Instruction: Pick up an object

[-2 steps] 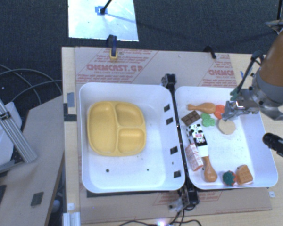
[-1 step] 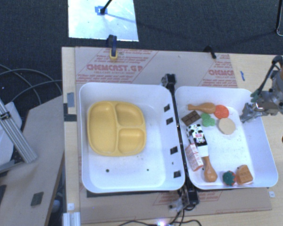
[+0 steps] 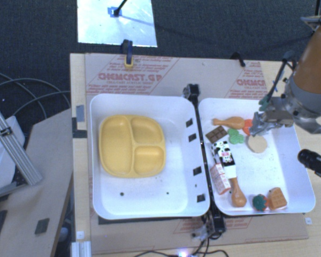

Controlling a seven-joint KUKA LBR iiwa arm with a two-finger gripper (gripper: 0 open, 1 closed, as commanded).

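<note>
Reaching in from the right, the grey arm (image 3: 310, 84) with its orange band hangs over the upper part of the right bin (image 3: 299, 165), and its tool (image 3: 258, 127) sits low above the toys there; whether its fingers stand apart or closed I cannot tell, and nothing is visibly held between them. Just below the tool lies a pale round disc (image 3: 257, 144), and beside it to the left are a green leafy piece (image 3: 236, 138) and a small orange-red piece (image 3: 248, 126), partly hidden by the tool. A tan drumstick (image 3: 230, 122) lies near the bin's top left, with a brown chocolate-like block (image 3: 219, 133) just under it. Further down, a black and white cow-patterned carton (image 3: 223, 155) lies touching a red and white box (image 3: 220, 179), and a long tan piece with a rounded orange end (image 3: 236, 191) runs toward the bin's lower edge. Near the lower right corner sit a green and red strawberry-like toy (image 3: 259, 201) and an orange waffle-like piece (image 3: 277, 198), close beside each other. The left bin (image 3: 117, 197) holds a yellow divided tray (image 3: 132, 145), lying flat and well apart from the toys. Both bins rest side by side on the worktop (image 3: 150, 74), which is covered by printed cardboard, with a blue and yellow clamp (image 3: 128, 54) at its far edge.
</note>
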